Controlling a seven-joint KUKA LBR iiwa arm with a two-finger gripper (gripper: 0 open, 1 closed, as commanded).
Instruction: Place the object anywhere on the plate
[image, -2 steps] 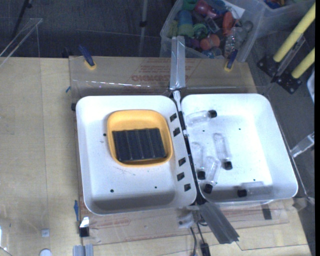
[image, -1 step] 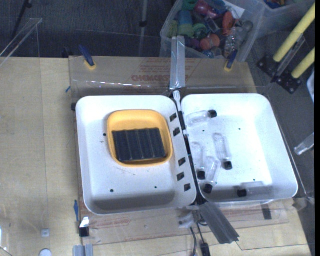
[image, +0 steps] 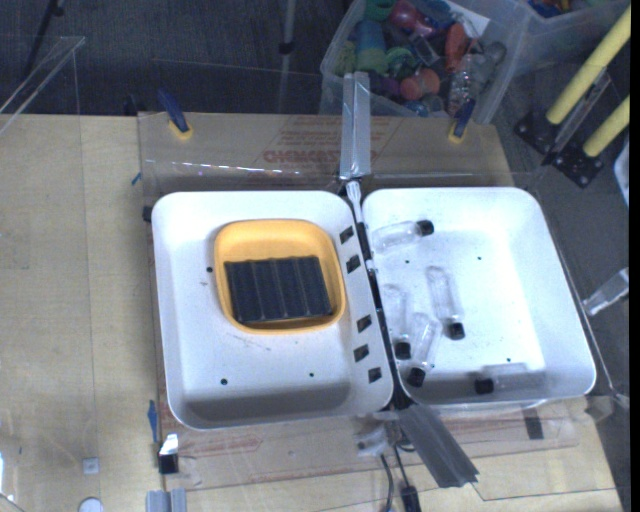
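A dark ribbed block already lies in the middle of the yellow plate in the left bin. Clear little bottles lie at three o'clock in the right bin. The placing step looks finished. Next might be another pick.

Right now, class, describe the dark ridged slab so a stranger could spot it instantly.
Find the two white bins side by side and take the left bin. Inside it sits a yellow plate, and the dark ridged slab lies flat on that plate. Unlike the clear black-capped vials in the right bin, it is opaque and rectangular.
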